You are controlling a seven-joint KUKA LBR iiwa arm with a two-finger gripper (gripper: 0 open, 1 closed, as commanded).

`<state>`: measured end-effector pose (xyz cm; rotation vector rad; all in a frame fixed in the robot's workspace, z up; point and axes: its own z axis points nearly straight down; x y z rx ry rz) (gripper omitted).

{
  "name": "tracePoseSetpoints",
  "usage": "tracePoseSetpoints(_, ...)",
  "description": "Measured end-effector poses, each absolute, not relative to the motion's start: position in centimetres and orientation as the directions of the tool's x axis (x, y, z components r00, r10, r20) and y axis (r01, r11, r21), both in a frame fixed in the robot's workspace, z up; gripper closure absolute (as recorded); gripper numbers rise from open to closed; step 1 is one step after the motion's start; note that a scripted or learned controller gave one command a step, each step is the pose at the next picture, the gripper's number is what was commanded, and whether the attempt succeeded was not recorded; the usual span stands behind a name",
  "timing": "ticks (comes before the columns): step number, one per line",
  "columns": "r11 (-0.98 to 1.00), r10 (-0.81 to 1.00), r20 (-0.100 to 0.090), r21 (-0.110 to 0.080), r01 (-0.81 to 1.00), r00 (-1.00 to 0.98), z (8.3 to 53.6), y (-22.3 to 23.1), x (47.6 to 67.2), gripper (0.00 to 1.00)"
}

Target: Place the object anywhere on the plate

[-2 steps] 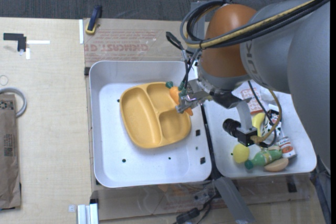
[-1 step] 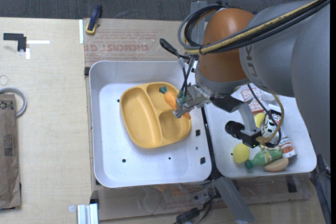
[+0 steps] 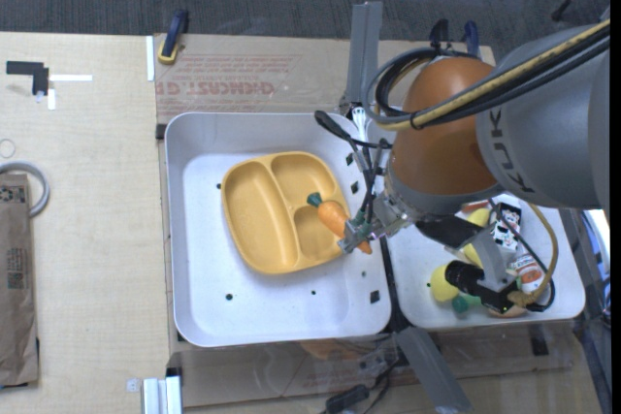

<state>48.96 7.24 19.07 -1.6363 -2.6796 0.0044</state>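
Your gripper [image 3: 356, 233] hung over the plate's [image 3: 254, 223] right rim with its jaws closed on the carrot's [image 3: 336, 217] lower end, the rest of the carrot reaching up and left from them across the plate's lower right compartment. To finish well, you needed only to open the jaws low over that compartment and lift straight up, so the carrot did not roll off the rim. "KUKA" showed partly on the arm [image 3: 543, 111], and mirrored lettering on the cardboard [image 3: 233, 73] was unreadable.
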Motion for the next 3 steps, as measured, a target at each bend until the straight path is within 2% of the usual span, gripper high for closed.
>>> tracePoseSetpoints(1,0.183,0.983,-0.002,-0.003,0.983,-0.183,19.04,8.48,54.21,1.0)
tracePoseSetpoints(2,0.184,0.983,-0.002,-0.003,0.983,-0.184,19.04,8.47,54.21,0.0)
tracePoseSetpoints(3,0.183,0.983,-0.004,-0.005,0.983,-0.183,19.87,8.32,54.24,1.0)
